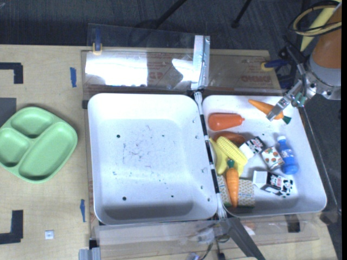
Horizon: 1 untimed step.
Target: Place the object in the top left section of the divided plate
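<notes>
Two shallow white bins sit side by side across the middle of the frame. The left bin shows a bare, lightly scuffed floor; the right bin holds a jumble of small things. At the far left of the frame, on the wooden bench, lies the green divided plate, well apart from both bins — all three of its sections bare.

The arm enters at the upper right of the frame, and its gripper hangs over the top right corner of the right bin. Just beside its tip lies a small orange carrot, tilted; whether the gripper grasps it or merely hovers next to it cannot be told.

Lower in that bin: an orange-red pepper-like toy near the left wall, a yellow corn cob, a second carrot below it, a blue bottle toward the right, and a few small patterned cartons.
</notes>
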Each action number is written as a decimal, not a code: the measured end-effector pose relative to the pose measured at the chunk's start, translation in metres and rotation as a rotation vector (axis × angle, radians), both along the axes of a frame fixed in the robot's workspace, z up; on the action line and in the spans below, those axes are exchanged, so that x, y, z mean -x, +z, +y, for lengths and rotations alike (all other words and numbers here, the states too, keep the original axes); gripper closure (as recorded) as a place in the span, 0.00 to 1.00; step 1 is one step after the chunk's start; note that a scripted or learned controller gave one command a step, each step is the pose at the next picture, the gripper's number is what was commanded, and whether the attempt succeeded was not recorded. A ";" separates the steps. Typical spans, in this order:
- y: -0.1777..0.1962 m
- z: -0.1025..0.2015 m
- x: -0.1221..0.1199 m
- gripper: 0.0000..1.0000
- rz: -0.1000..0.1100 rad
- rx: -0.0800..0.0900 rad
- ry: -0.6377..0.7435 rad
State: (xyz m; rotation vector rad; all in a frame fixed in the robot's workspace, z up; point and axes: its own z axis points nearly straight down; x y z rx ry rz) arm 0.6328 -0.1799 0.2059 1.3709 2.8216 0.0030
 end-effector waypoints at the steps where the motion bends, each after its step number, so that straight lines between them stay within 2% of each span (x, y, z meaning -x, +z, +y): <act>1: -0.084 0.020 0.054 1.00 -0.017 0.005 -0.098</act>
